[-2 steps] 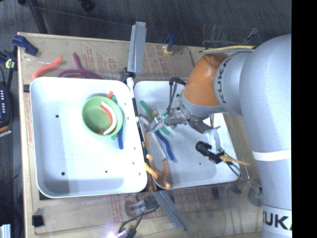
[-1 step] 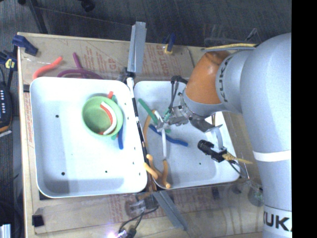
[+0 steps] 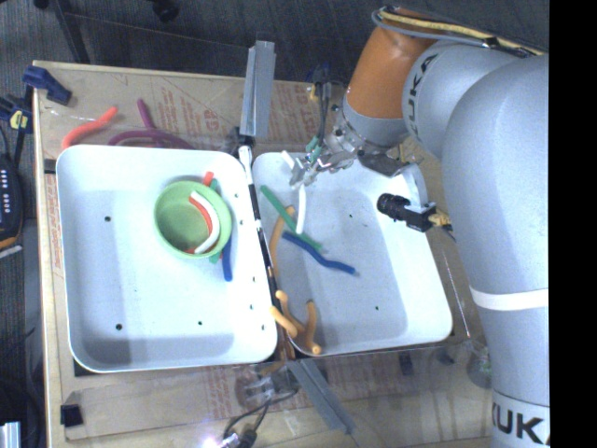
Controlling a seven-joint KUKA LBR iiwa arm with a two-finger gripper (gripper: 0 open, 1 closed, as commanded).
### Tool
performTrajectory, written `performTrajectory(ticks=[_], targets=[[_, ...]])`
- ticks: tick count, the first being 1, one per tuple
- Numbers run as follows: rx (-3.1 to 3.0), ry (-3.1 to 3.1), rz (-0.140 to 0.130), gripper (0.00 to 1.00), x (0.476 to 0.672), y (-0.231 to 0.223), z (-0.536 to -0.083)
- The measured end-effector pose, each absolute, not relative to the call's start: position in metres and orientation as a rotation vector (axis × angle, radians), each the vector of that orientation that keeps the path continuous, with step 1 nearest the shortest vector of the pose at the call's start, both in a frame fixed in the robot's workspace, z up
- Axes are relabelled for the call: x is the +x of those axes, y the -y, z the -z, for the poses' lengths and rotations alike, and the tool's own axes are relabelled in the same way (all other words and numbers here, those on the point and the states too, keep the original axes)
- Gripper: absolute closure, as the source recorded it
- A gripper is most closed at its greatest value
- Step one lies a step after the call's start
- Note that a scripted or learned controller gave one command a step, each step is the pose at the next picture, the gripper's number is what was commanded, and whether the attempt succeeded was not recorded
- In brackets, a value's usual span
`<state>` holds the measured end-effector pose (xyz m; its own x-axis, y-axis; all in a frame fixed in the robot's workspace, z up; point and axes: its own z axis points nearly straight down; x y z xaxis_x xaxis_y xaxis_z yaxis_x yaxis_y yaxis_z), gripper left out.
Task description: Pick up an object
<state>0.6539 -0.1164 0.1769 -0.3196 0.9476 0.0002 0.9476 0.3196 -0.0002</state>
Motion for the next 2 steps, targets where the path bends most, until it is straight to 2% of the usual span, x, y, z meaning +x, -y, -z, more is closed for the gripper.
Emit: performTrajectory(ticks=[1,2], targets=[[-1.832,2.552,0.0,0.0,0.654,0.116,-0.177],[-1.84,2.567,-0.003,0.0,0.609,0.119,-0.098]])
